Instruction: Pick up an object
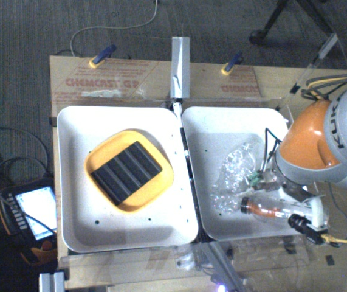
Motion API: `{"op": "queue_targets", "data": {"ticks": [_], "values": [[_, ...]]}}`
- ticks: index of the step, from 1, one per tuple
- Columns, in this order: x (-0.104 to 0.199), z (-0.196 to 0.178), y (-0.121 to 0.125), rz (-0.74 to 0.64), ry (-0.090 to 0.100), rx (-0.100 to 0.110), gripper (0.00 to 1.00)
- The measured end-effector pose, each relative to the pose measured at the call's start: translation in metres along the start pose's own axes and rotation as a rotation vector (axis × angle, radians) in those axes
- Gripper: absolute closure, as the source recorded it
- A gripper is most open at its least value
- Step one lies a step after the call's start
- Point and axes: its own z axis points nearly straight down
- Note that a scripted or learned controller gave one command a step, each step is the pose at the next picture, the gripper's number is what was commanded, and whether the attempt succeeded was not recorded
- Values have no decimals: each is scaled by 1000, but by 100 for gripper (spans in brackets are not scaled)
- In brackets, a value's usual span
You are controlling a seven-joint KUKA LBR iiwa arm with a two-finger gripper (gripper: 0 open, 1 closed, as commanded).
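A yellow pad with a black ribbed top lies tilted in the middle of the left bin. In the right bin a crumpled piece of clear plastic sits near the centre. A small clear tube with an orange middle and dark ends lies close to that bin's front edge. My gripper is low over the right side of the right bin, just right of the plastic and above the tube. The grey wrist and orange band hide most of it.
A metal post stands behind the divide between the bins. Two blue-and-yellow clamps hold the cardboard at the back. Cables and a black connector hang by the arm at the right bin's front right corner.
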Motion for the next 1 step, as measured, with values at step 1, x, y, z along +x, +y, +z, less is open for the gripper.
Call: {"op": "queue_targets", "data": {"ticks": [1], "values": [[41,12,3,53,-7,5,100]]}}
